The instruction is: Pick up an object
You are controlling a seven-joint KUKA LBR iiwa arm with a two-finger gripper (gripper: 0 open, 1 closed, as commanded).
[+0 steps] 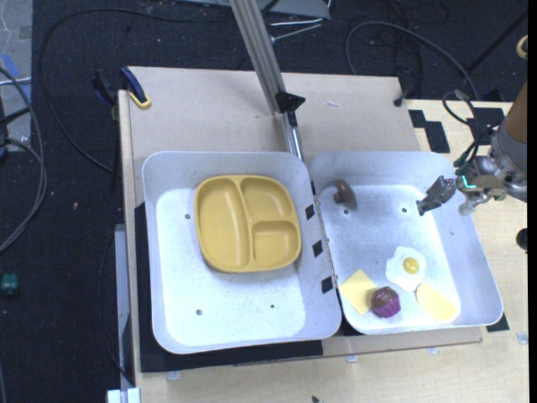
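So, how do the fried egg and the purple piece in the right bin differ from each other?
The fried egg is flat and white with a yellow yolk; the purple piece is rounded, dark and one colour. The egg covers more of the floor than the purple piece. The egg lies further from the front rim, while the purple piece sits nearer it, beside a yellow slice. Both rest in the right bin, apart from the hand.

My grey wrist (512, 154), at the frame's right edge, ends in a dark gripper (440, 195) with a small teal light.
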